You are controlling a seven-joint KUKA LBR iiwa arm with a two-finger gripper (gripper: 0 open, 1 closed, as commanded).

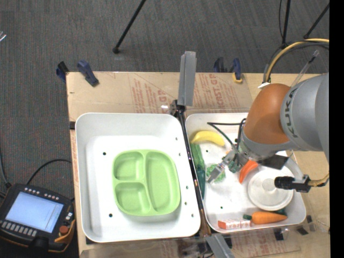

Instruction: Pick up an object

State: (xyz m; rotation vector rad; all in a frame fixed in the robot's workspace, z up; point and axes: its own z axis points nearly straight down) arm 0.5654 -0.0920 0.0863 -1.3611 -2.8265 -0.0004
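- Camera view shows the claw (219, 172) low inside the right bin (212, 123), near that bin's left wall, with the arm (290, 117) reaching in from the right.
- Whether the claw is open or closed cannot be told; it is small and cluttered at this angle.
- Candidate objects lie around it: a banana (208, 137) just behind, a dark green vegetable (199, 163) just beside it along the wall, and a white bowl (269, 191) and a carrot (267, 217) further right.
- Left bin (94, 138) holds a green divided plate (145, 183).
- Judged step: descending to grasp, probably at the green vegetable.
- Next move calls for settling the claw astride that piece, closing, then lifting straight up.
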